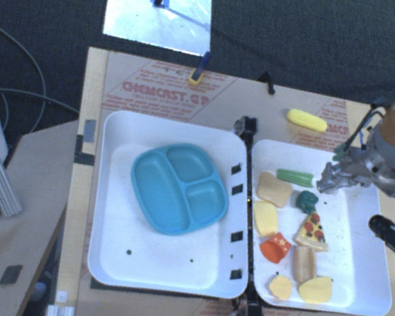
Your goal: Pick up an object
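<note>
1. The toy foods lie in the right bin [374, 292]: a green bar [293, 176], a tan bread slice [274, 190], a teal lump [306, 202], a pizza slice [312, 230], a red piece [275, 247] and yellow pieces [316, 289].
2. The gripper [331, 179] hangs over the bin's upper part, just right of the green bar and above the teal lump; whether it is clenched or released cannot be told.
3. The left bin [112, 199] holds a blue divided plate [179, 187].
4. A yellow banana [307, 120] lies on the desk [157, 87] behind the bins.

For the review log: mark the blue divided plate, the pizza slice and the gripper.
blue divided plate [177, 188], camera view, centre ridge.
pizza slice [312, 231], camera view, topping middle.
gripper [331, 180], camera view, between fingertips.
</note>
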`<state>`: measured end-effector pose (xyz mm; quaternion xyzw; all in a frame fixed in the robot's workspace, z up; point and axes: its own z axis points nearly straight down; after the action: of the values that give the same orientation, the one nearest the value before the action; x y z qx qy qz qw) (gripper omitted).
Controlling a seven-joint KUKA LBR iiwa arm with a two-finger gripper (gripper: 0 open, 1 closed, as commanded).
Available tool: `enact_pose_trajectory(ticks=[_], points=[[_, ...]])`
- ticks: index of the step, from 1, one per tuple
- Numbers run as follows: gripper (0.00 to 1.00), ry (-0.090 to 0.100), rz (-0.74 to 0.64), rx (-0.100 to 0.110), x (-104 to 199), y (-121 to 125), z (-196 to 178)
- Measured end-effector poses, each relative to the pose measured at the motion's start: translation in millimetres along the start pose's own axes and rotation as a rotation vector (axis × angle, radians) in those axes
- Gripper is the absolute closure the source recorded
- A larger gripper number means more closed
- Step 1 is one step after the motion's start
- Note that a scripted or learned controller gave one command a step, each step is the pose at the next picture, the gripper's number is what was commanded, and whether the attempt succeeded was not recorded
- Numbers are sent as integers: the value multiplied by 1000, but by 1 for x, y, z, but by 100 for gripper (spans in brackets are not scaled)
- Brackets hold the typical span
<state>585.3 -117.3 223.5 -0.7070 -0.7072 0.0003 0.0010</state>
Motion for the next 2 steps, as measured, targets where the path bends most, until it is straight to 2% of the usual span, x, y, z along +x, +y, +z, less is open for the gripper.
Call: enact_pose_trajectory(ticks=[1,2], points=[[100,1,0,3,30,-41,49],[100,1,-4,0,65,-101,39]])
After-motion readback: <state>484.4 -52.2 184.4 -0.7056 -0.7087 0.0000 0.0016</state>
